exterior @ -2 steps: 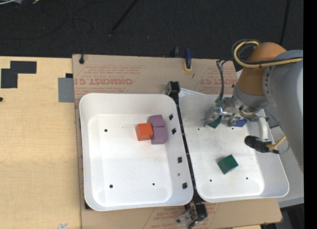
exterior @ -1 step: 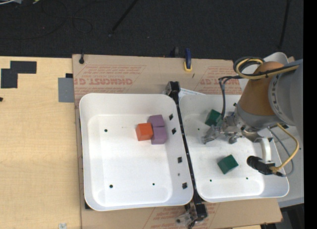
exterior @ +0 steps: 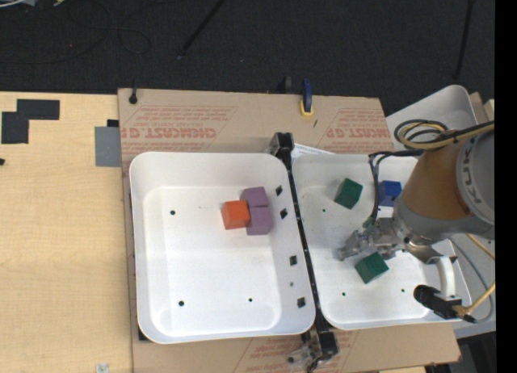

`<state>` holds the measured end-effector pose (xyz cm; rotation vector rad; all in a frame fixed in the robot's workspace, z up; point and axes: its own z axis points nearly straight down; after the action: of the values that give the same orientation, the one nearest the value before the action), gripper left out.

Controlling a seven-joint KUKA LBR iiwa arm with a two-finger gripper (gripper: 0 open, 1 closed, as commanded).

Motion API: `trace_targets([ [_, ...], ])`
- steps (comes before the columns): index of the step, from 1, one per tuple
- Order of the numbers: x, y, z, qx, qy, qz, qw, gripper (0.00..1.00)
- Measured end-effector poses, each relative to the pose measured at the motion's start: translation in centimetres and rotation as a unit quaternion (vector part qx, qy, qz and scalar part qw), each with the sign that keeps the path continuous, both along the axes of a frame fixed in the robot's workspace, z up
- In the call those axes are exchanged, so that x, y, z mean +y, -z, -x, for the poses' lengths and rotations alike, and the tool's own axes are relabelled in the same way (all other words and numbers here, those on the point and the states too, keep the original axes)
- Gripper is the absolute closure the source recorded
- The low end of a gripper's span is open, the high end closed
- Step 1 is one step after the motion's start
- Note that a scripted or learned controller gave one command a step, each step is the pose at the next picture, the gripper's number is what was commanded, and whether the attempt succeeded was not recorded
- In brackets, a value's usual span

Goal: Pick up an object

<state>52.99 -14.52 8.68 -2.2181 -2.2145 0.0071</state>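
From above, the desk (exterior: 56, 226) carries two white bins side by side on a cardboard sheet (exterior: 242, 121). The left bin (exterior: 153, 299) holds an orange cube (exterior: 235, 215) touching a purple block (exterior: 258, 210) on its right; both sit near the middle of the bin floor. The arm (exterior: 440, 190) reaches into the right bin (exterior: 347, 307) from the right. Its fingers (exterior: 355, 248) hang low over the bin floor, just beside a green cube (exterior: 371, 267), which lies a little below and to their right. Whether the fingers are spread or closed cannot be told, and nothing shows between them. A second green cube (exterior: 349, 193) lies farther back in the same bin, with a blue cube (exterior: 389, 191) just to its right, partly hidden by the arm.
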Motion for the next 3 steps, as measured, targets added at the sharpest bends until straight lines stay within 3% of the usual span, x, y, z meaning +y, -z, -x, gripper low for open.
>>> trace_targets([
  [1,0.6,-0.2,5.8,0.0,0.0,-0.0005,1.0,0.0],
  [2,-5.7,-0.1,1.9,-0.005,0.0,0.0025,1.0,0.0],
  [3,-5.6,-1.1,2.2,-0.002,0.003,0.0003,1.0,1.0],
])
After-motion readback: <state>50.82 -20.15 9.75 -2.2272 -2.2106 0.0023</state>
